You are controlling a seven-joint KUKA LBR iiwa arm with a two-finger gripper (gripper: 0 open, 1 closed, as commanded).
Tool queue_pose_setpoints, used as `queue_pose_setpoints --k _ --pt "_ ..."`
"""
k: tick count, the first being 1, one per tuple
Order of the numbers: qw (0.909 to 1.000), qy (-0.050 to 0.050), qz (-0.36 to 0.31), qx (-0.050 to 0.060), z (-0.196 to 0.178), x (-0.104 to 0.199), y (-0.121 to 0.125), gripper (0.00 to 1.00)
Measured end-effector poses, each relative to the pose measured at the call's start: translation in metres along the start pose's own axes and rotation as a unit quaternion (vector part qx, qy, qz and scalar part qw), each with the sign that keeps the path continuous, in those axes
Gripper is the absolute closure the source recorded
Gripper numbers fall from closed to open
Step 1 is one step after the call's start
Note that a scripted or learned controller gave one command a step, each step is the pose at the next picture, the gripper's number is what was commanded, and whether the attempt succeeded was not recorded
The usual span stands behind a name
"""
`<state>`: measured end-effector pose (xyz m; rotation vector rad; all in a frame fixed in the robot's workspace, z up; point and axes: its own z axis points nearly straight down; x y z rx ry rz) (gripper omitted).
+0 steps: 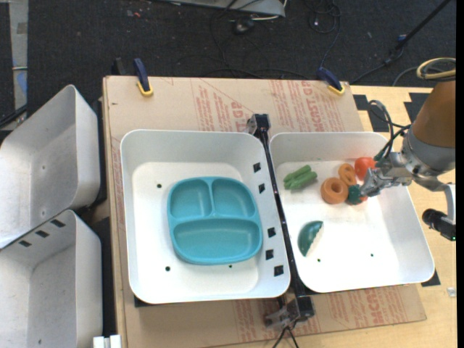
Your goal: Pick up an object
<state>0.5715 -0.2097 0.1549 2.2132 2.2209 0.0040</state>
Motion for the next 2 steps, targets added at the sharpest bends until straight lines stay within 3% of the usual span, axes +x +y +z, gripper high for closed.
queue_pose_setpoints --k 2 --pt "1.0 0.0 0.0 0.0 -0.08 0.002 0.001 1.0"
